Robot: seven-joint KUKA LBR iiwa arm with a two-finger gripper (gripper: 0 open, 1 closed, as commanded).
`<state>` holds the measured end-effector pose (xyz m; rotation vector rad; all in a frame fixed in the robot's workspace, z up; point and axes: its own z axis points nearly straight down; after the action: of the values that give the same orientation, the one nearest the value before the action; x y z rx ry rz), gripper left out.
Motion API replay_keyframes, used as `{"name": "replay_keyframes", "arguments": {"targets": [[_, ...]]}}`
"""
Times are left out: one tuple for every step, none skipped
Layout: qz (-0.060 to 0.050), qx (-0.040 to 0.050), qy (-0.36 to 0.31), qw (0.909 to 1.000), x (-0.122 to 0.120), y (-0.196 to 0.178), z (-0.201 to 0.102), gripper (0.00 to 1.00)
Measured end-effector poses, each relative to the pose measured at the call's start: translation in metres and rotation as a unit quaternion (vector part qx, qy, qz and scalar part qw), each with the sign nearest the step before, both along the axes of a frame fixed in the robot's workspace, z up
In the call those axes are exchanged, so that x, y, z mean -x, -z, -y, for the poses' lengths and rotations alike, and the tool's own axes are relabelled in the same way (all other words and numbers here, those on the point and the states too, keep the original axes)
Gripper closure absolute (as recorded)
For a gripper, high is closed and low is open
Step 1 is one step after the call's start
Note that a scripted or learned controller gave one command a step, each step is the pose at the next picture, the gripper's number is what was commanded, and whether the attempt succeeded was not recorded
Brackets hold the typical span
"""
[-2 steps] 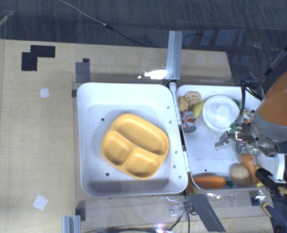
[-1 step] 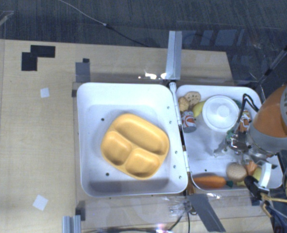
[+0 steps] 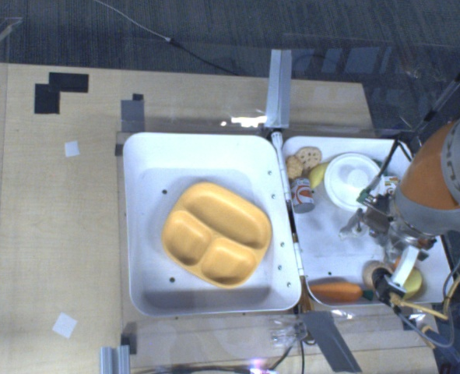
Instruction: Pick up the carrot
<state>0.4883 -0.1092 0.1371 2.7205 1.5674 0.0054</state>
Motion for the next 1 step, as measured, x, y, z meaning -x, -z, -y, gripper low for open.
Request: {"name": "replay_keyframes", "arguments": {"targets": [[0.000, -0.0011, 0.226, 0.9741, -0.0001, -0.0475, -0.0461, 0.00]]}}
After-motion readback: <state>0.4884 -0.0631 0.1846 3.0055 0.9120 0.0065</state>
